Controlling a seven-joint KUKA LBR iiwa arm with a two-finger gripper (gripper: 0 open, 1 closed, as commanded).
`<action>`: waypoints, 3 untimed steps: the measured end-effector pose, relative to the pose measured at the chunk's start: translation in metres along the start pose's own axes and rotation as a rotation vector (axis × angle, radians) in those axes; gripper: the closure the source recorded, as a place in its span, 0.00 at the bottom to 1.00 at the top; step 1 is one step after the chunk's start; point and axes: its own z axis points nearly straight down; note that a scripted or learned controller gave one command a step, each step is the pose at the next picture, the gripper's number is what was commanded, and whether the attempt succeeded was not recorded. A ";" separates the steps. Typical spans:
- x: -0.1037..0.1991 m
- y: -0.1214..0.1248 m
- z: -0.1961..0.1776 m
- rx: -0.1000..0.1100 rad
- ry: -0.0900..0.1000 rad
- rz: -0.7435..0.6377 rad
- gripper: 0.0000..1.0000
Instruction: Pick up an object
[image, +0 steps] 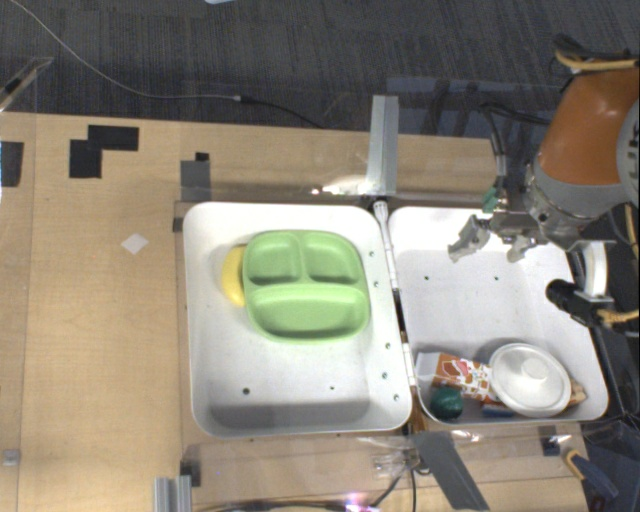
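My two-finger gripper (493, 243) hangs spread and empty over the right bin's (470, 300) far end. The near white ceramic-looking bowl (527, 378) looks slippery, rigid; I'd pinch its rim.

Objects in two bins
Green tray (303, 283) over yellow item (232, 277), left; white bowl (527, 379), carton (462, 373), green ball (446, 402), right.

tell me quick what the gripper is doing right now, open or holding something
gripper: open, fingers spread, holding nothing, above the right bin.

Yellow object (232, 277) mostly hidden under green plate (304, 283).
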 end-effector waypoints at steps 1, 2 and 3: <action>0.024 -0.055 0.057 0.001 0.000 -0.039 0.00; 0.032 -0.097 0.056 0.000 0.001 -0.205 0.00; -0.005 -0.073 0.152 -0.009 -0.001 -0.145 0.00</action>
